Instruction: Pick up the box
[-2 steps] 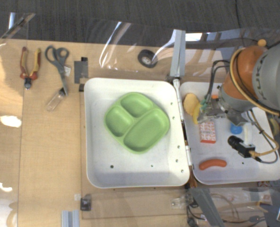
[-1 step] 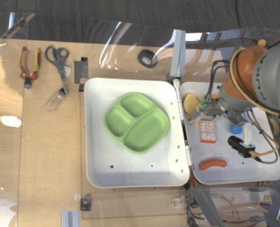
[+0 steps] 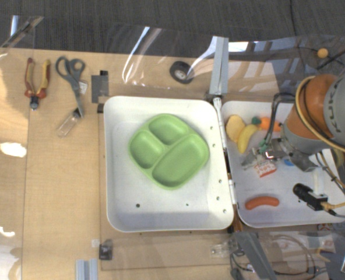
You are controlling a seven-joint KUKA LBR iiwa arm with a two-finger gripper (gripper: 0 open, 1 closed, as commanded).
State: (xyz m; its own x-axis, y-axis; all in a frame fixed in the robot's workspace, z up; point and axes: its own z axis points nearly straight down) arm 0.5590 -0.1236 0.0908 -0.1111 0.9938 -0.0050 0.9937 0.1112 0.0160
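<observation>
The box [image 3: 265, 168] is small, white with red print, and lies flat in the right bin [image 3: 289, 217] near its middle. My gripper [image 3: 264, 153] hangs low over the bin, directly at the box's far edge, and the arm's grey wrist with the orange band [image 3: 312, 107] reaches in from the right. The tips sit just above or against the box; I cannot make out any contact.
A banana [image 3: 246, 137], a yellow fruit [image 3: 235, 125] and a small orange piece [image 3: 264, 122] lie at the right bin's far left. A red sausage [image 3: 261, 202] lies near its front. The left bin [image 3: 120, 214] holds a green divided plate [image 3: 169, 150]. Scissors [image 3: 73, 77] and pliers [image 3: 35, 81] rest on the bench.
</observation>
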